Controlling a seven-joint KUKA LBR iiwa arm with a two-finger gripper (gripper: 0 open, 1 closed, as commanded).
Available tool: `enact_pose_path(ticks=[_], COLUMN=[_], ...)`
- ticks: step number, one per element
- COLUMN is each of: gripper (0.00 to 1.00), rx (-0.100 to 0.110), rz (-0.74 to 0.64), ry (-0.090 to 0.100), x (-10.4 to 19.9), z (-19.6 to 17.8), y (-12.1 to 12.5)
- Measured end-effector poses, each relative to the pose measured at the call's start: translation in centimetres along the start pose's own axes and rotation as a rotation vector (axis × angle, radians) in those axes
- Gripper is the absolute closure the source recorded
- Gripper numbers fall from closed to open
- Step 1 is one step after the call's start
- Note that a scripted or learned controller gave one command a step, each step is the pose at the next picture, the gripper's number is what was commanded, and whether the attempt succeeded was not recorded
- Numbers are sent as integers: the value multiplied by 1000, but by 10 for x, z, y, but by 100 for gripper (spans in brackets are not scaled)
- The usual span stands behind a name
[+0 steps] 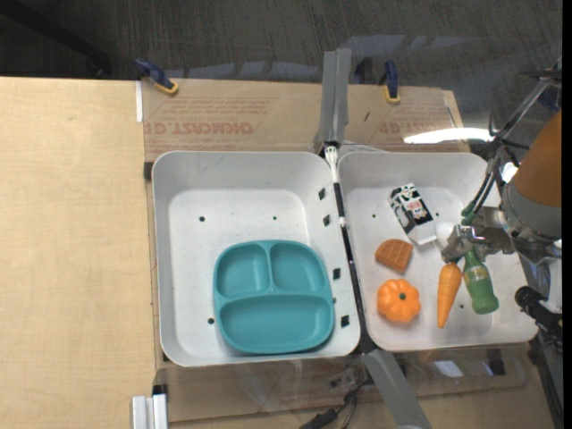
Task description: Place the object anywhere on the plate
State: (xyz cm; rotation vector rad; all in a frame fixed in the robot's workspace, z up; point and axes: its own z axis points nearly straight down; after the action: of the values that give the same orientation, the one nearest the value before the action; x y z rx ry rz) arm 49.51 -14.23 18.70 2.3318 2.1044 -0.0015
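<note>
Two shallow white bins sit side by side on a worktop [63,239] of pale wood with brown cardboard beneath them. The left bin [179,186] holds a teal plate [273,298], smooth plastic, rounded-rectangular, divided into three compartments. The right bin [366,195] holds five things: a small black-and-white carton [410,207] lying toward the far side; a flat brown wedge [393,256], toast-like; a ribbed orange pumpkin [399,300] with a green stem; a tapered orange carrot [448,295]; and a green bottle [480,286] at the right, just beside the carrot. The arm [536,186], grey with an orange band, enters from the right. Its claw [465,239] stands over the carrot's top and the bottle's neck, and hides them partly; whether its fingers are apart or together cannot be told. All five things lie in the right bin, well apart from the plate.
</note>
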Motion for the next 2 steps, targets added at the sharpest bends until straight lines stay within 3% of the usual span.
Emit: enact_pose_path(ticks=[1, 2], gripper=[100, 100], rx=[0, 1], rz=[-179, -233], ry=[0, 0], x=[86, 166], z=[-4, -22], y=[22, 5])
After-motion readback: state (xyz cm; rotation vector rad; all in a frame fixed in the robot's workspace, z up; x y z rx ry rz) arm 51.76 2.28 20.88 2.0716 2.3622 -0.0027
